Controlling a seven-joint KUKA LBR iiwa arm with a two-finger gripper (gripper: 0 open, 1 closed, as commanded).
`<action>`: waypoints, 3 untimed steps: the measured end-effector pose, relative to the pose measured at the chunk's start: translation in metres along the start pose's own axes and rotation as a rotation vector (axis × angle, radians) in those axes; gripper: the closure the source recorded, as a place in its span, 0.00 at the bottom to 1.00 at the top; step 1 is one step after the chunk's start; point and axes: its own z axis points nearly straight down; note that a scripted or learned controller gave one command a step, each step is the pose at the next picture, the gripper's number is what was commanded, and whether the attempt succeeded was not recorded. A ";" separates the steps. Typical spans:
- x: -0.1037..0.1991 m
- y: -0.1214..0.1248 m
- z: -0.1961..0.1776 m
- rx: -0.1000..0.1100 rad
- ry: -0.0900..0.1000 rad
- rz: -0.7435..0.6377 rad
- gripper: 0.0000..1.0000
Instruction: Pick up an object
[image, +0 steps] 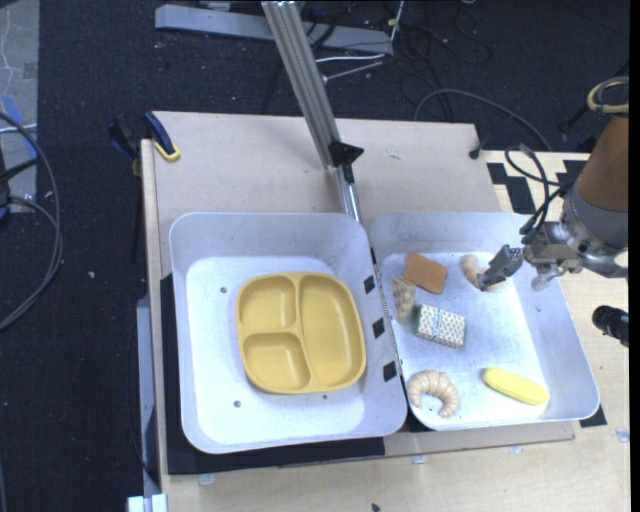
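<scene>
The gripper (497, 268) was observed over the upper right of the right bin (560, 350), nothing seen between its fingers; whether they were spread or pressed together could not be told. Available objects were noted: a small pale item (470, 266) just beside the gripper, a brown block (426, 272), a patterned box (441, 325), a croissant (434, 391) and a yellow piece (515, 386). A centred, vertical descent onto one isolated object was judged advisable.
</scene>
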 end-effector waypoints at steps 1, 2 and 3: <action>-0.007 -0.004 0.060 0.001 0.000 0.003 0.00; -0.010 0.004 0.117 -0.001 0.000 0.002 0.00; -0.010 0.005 0.103 -0.006 -0.002 0.002 1.00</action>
